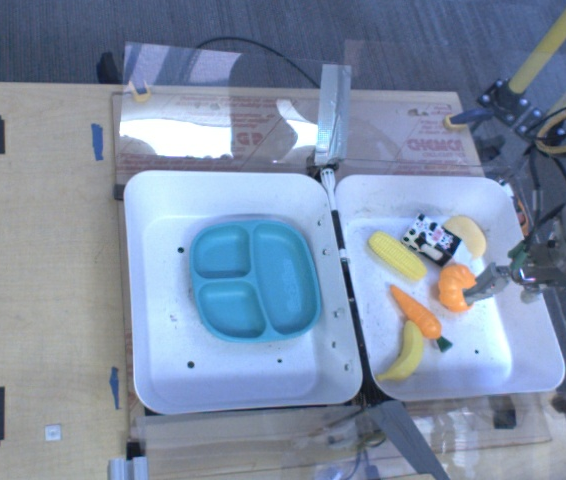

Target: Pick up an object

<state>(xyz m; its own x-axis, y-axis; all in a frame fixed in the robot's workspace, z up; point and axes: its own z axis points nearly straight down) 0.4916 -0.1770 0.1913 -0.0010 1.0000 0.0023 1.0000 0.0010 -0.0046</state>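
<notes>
- we are reaching in from the right with the claw (485,284) low over the right bin (538,363), its tip just beside the small orange fruit (454,288); we cannot tell whether it is spread or clenched, and nothing is visibly caught in it.
- the pickable toys are all lying in the right bin: a corn cob (396,254), a carrot (417,313), a banana (406,353), a black-and-white patterned block (431,239) and a pale yellow piece (467,234).
- the orange fruit is crowding against the carrot's top and sitting near the block, so we are judging that a straight descent centred on the fruit suits best, avoiding a nudge to the neighbours.
- the left bin (153,298) is carrying a teal divided plate (255,279).
- red lettering is showing mirrored on the clear sheets (263,133) behind the bins; we are not reading it reliably.
</notes>
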